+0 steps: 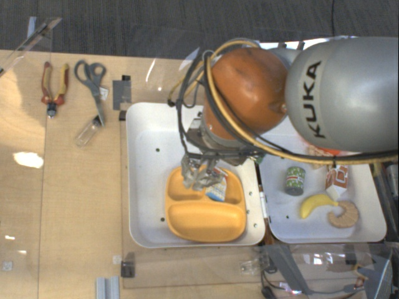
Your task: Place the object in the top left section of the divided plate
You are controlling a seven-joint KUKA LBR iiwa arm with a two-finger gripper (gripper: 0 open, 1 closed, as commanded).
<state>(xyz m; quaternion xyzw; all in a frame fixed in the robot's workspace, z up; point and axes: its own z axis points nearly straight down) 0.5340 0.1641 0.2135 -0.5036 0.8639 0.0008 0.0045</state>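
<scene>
the left bin (146,167) holds a yellow divided plate (206,220) pushed toward its lower right corner, close to the wall that meets the right bin (374,229). the claw (199,174) hangs over the plate's upper sections, and a small blue-and-white packet (216,192) lies just beneath and beside it, in the upper part of the plate — it looks nearer the top right section than the top left, though the claw hides the divider there. whether the claw's fingers are apart or together on the packet i cannot tell; cables and the wrist crowd the spot.

the arm's orange band (246,89) and grey body (349,92) cover the upper right of the left bin and the top of the right bin. in the right bin lie a small green can (295,180), a banana (317,204), a brown curved pastry-like piece (344,214) and a red-and-white carton (337,178) — all near each other, well apart from the plate.

the left half of the left bin is bare white floor. on the desk (62,198), beyond the bin's upper left corner, lie red-handled pliers (53,86), scissors (92,80) and a small black block (122,91).
</scene>
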